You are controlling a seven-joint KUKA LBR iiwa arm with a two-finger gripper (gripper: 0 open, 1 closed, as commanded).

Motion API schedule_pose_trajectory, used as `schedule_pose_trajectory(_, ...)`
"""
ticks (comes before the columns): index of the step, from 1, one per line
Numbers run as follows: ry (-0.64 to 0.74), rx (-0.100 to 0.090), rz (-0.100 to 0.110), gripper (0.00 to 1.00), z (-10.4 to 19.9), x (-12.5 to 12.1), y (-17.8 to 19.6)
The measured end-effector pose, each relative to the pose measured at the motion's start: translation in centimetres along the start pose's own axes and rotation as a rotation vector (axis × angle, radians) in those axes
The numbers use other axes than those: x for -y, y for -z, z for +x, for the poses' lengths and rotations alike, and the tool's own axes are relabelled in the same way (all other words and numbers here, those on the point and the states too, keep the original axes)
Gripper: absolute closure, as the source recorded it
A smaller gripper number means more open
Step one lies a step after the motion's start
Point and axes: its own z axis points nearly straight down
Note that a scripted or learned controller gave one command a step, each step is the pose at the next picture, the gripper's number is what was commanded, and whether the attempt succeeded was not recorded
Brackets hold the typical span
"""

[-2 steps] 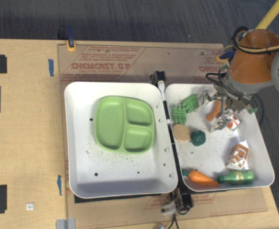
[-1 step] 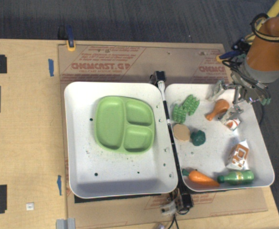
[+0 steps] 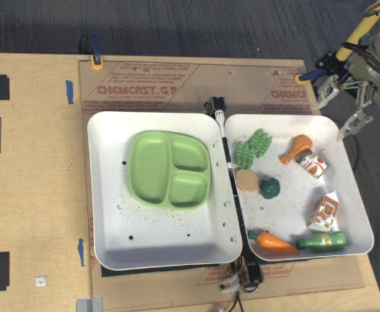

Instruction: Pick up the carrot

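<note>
The tabletop carries two white bins. The left bin holds a green divided plate. The right bin holds the carrot at its near edge, just beside a green bottle. The claw hovers spread over the bin's far right corner, well apart from the carrot.

The gripper is seen at the upper right of the camera view, pointed down and leftward, its two thin fingers spread apart with nothing held between them
</note>
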Motion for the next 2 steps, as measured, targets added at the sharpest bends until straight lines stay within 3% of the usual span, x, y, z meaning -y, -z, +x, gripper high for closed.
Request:
schedule_pose_trajectory(1, 0.437, 0.000, -0.002, 0.00, 0.4, 1.0, 0.7)
schedule_pose_trajectory(2, 0.496, -0.003, -0.007, 0.00, 1.7, -7.9, -7.4)
